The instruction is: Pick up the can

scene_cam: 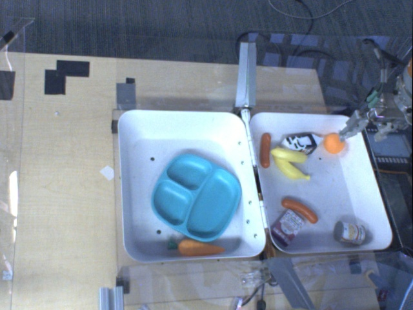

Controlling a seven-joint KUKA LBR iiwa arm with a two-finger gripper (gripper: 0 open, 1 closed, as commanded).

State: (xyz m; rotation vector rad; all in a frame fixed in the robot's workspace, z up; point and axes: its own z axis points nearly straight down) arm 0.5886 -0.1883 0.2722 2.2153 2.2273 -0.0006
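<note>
- Can (352,232): lying on its side in the near right corner of the right bin (361,192), pale label up, close to the bin's front wall.
- Well apart from the end effector (359,123), which sits at the far right corner of the same bin, over the rim.
- End effector state: cannot tell; detail too small and blurred against the clutter at the frame's right edge.
- Nothing seen pinched at the end effector; can untouched.
- Orange ball (333,144) just beside the end effector, inside the far right corner of the right bin.
- Black-and-white object (300,142) next to the ball on its left, touching or nearly touching the banana (290,163).
- Banana: yellow, lying slantwise in the far half of the right bin.
- Sausage (265,150) upright along the left wall of the right bin, just left of the banana.
- Second sausage (300,210) slantwise in the near half, resting against the top of a dark red pouch (288,227).
- Pouch near the front left corner of the right bin; separated from the can by bare bin floor.
- Left bin (135,173): blue divided plate (197,197) at centre, three compartments, tilted relative to the bin walls.
- Carrot (199,248) along the front wall of the left bin, just below the plate, green end pointing left.
- Both bins side by side on the pale wood counter (58,186), joined along a metal divider rail (246,79).
- Black tape marks (66,75) on the counter's far left.
</note>
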